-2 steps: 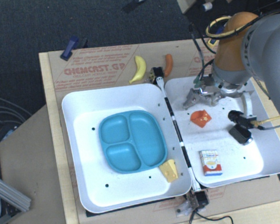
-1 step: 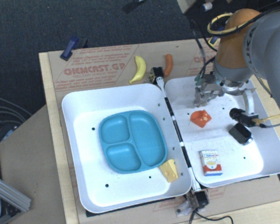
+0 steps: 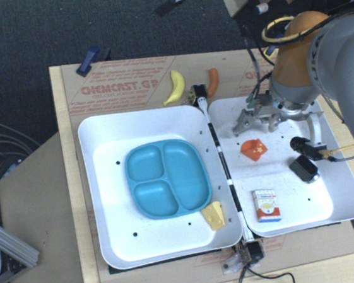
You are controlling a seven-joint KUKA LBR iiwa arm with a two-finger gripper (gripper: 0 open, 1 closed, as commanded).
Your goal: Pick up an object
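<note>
At the left of the frame, the left bin (image 3: 98, 178) held a blue divided plate (image 3: 167, 178) near its middle, with a yellow cheese wedge (image 3: 214, 216) just beside the plate's lower right corner. Above the bins, on the bare surface (image 3: 126, 86), a banana (image 3: 174, 87) and an orange carrot (image 3: 212, 81) lay near each other (both outside either bin).

In the right bin (image 3: 343, 204), an orange-red block (image 3: 253, 149) lay in the upper middle, and a small printed box (image 3: 267, 205) sat lower down, near the front wall.

The gripper (image 3: 257, 117) hung at the upper part of the right bin, under the grey arm (image 3: 338, 49) entering from the upper right. Its fingers (image 3: 244, 121) stood spread apart with nothing between them. The block lay just below them in the frame, apart from them, not touching.
</note>
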